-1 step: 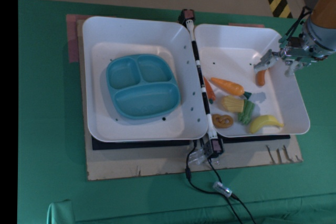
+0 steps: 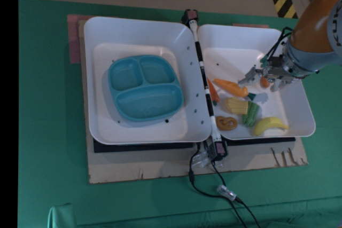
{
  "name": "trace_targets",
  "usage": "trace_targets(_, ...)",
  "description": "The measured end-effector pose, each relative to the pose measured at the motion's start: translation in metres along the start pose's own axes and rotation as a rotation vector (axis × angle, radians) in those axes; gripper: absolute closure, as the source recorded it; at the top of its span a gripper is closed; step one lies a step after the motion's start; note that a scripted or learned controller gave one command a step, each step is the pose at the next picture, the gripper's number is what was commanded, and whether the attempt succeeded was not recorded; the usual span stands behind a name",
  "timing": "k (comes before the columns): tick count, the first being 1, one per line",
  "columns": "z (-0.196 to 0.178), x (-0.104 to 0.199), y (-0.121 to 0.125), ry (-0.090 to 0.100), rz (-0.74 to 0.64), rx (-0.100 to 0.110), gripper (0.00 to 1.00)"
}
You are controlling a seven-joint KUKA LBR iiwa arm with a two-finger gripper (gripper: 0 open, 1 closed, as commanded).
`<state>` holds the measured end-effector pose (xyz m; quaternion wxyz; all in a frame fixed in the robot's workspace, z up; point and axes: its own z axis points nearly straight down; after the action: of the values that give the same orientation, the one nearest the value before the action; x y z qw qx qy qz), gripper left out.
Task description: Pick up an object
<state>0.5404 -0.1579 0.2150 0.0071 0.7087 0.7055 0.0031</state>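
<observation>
Nearest the camera, a black cable (image 2: 214, 184) with a silver plug trails over the green tabletop (image 2: 48, 115) from the near end of the divider between the two bins; both bins sit on a sheet of cardboard (image 2: 144, 171). Left of the divider, the left bin (image 2: 96, 34) holds a blue plate (image 2: 145, 88) with three compartments, lying flat near the middle.

Right of the divider, the right bin (image 2: 224, 34) holds toy food; a pretzel (image 2: 226, 123) lies at its near left corner, just beside the divider; a banana (image 2: 270, 125) lies near the front wall, to the right; a green vegetable (image 2: 251, 114) lies between them, touching a yellow piece of corn (image 2: 236, 105); a long carrot (image 2: 231, 87) lies slantwise farther back, and a smaller orange piece (image 2: 213, 93) lies beside the divider.

At the right side of this bin the arm (image 2: 318, 29) reaches in, and the gripper (image 2: 265, 78) hangs low over the bin floor with its fingers (image 2: 247, 77) spread apart; a small orange ball (image 2: 264, 82) sits between them, though whether they touch it cannot be told.
</observation>
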Motion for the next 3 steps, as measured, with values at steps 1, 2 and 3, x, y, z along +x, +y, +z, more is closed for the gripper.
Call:
trace_targets(1, -0.012, 0.000, 0.002, -0.001, 0.003, -0.007, 1.00)
trace_targets(2, -0.012, 0.000, 0.002, -0.001, 0.003, -0.007, 0.00)
trace_targets(3, -0.023, -0.002, 0.003, -0.004, 0.006, -0.011, 1.00)
